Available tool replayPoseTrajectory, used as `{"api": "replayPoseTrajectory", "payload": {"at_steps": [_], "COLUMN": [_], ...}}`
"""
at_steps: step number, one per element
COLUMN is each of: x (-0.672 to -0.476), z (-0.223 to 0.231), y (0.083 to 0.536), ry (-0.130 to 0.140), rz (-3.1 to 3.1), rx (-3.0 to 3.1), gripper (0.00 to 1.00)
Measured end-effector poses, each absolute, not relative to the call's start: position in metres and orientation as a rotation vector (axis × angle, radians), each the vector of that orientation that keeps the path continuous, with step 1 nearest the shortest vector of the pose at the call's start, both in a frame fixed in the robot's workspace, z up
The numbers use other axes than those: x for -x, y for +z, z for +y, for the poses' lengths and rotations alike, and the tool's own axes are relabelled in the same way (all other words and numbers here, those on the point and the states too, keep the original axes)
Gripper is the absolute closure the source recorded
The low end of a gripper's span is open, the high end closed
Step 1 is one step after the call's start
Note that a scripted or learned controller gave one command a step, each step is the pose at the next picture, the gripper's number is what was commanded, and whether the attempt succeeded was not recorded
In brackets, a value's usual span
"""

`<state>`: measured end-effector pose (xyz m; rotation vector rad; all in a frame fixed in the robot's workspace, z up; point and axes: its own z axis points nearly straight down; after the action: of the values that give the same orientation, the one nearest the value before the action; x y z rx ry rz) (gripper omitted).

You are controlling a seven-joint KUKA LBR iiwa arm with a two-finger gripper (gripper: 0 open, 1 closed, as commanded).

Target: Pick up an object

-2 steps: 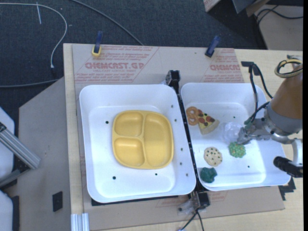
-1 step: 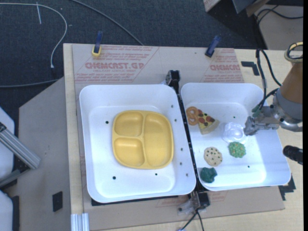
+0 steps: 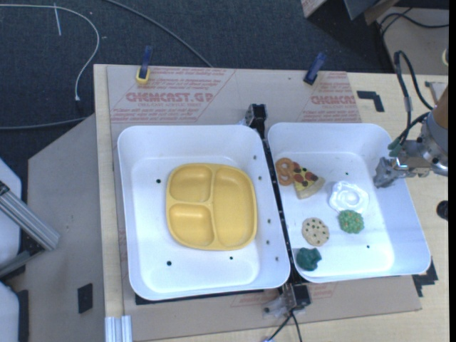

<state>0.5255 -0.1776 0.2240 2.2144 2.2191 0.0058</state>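
The right bin [image 3: 399, 262] holds several small toy foods: a pretzel [image 3: 286, 169], a pizza slice [image 3: 308, 182], a white swirl of cream [image 3: 348, 196], a green broccoli piece [image 3: 350, 221], a speckled cookie [image 3: 314, 231] and a dark green lump [image 3: 308, 258]. My gripper [image 3: 388, 171] hangs over the right bin's far right side, to the right of the white swirl and apart from it. Nothing shows between its fingers, and their spacing is unclear.
The left bin [image 3: 142, 262] holds a yellow divided plate [image 3: 211, 206] in its middle. A black clamp [image 3: 256, 114] sits between the bins at the back. Blue clips [image 3: 145, 63] hold the board's far edge. Cables run at the right.
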Motion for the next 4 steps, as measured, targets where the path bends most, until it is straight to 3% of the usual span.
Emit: {"api": "replayPoseTrajectory", "payload": {"at_steps": [1, 4], "x": [-0.527, -0.512], "z": [-0.178, -0.01], "y": [0.256, 0.226], "ry": [0.004, 0.001], "rz": [2.221, 2.23], "rx": [-2.216, -2.22], "gripper": [1.0, 1.0]}}
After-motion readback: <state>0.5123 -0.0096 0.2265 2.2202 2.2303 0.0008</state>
